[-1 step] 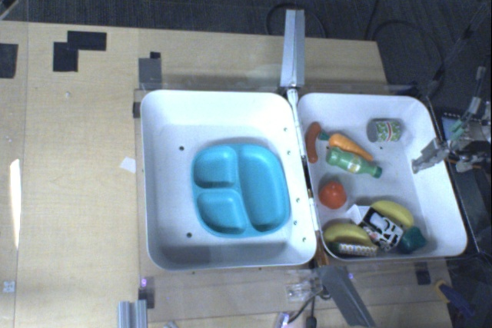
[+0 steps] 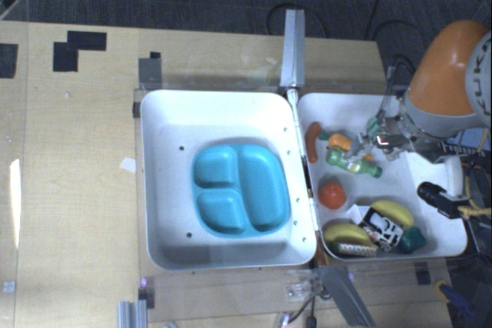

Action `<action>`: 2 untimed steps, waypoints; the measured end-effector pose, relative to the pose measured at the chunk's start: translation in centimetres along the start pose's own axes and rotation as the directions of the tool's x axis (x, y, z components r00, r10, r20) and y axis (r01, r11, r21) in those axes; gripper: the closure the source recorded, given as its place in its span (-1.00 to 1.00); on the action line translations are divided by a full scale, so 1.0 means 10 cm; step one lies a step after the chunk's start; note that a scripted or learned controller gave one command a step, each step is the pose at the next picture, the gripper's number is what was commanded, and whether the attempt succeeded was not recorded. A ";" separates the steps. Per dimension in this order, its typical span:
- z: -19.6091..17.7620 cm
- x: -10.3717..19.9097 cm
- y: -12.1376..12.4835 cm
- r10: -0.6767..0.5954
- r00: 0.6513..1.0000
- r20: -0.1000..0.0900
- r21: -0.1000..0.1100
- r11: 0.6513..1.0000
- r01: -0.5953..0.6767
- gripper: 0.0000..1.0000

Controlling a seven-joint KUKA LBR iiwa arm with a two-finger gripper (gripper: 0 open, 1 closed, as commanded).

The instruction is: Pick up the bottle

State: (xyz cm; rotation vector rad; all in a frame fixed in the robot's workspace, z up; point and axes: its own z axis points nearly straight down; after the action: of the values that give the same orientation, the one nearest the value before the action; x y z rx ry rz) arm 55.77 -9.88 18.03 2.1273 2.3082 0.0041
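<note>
Bottle (image 2: 352, 160) is lying on its side in the right bin (image 2: 453, 242), green, sitting toward 12 o'clock of that bin. Gripper (image 2: 378, 140) is hovering right at its 2 o'clock end, honestly can't tell how it's set. Tomato (image 2: 333, 194) is sitting at the bottle's 7 o'clock, bananas (image 2: 392, 210) further down. Blue tray (image 2: 240, 188) is sitting in the left bin (image 2: 165, 165).

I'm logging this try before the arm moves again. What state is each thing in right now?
bottle: lying on its side in the right bin, beside the gripper
gripper: low over the right bin, by the bottle's end
divided plate: flat, right side up in the left bin
tomato: resting loose in the right bin
bananas: lying flat near the bin's front edge
</note>
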 end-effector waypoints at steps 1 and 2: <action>0.74 0.04 0.05 0.029 1.000 0.005 -0.019 0.999 -0.029 -1.00; 0.62 0.04 0.07 0.030 1.000 0.007 -0.025 0.999 -0.029 1.00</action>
State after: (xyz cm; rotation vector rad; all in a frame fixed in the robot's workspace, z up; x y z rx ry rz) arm 56.44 -9.42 11.87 2.1458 2.2604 0.0239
